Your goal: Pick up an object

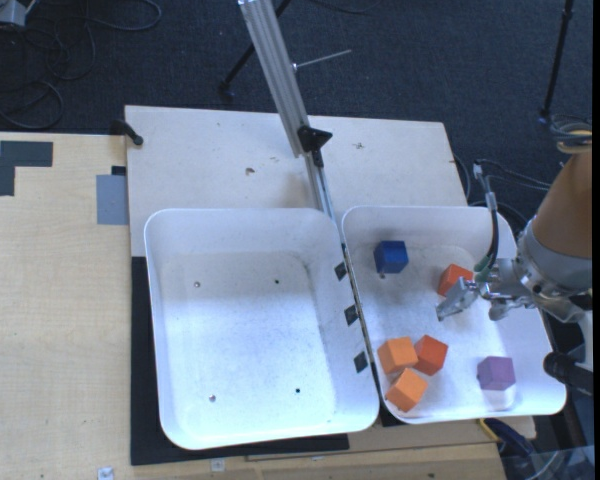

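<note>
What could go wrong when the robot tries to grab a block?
The gripper is right beside the orange-red block near the right bin's wall, so it might just nudge it away instead of grabbing. The three orange blocks sit bunched together, so reaching for one there could bump the others.

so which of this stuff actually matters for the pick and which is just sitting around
For the job:
- gripper, low in the right bin
- red-orange block beside it
- blue block
- purple block
- three orange blocks clustered near the front

Just lying about:
- left bin
- slanted metal rail
- floor cables
</note>
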Controlling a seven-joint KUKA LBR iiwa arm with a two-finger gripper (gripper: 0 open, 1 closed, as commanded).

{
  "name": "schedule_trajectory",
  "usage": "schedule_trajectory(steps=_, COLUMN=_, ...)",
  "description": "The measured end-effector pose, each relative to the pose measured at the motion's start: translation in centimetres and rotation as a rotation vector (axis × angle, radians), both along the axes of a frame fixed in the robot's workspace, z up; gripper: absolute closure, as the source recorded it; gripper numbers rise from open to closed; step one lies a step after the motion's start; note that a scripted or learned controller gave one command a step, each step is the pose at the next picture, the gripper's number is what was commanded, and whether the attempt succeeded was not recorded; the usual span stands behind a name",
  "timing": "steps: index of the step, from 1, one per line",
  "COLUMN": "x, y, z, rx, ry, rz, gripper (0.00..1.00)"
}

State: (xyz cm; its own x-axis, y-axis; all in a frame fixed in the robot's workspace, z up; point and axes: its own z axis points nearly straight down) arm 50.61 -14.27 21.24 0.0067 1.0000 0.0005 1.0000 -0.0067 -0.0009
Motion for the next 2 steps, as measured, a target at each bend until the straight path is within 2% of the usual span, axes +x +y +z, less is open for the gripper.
schedule_trajectory(steps=1, x=-0.9, y=0.1, z=-12.2, rx=0.001, ry=-0.002, rz=0.005, gripper=0.00)
schedule_trajectory(steps=2, x=-1.7, y=2.1, z=-11.8, rx=-0.014, ry=-0.014, rz=0.001, gripper=0.00)
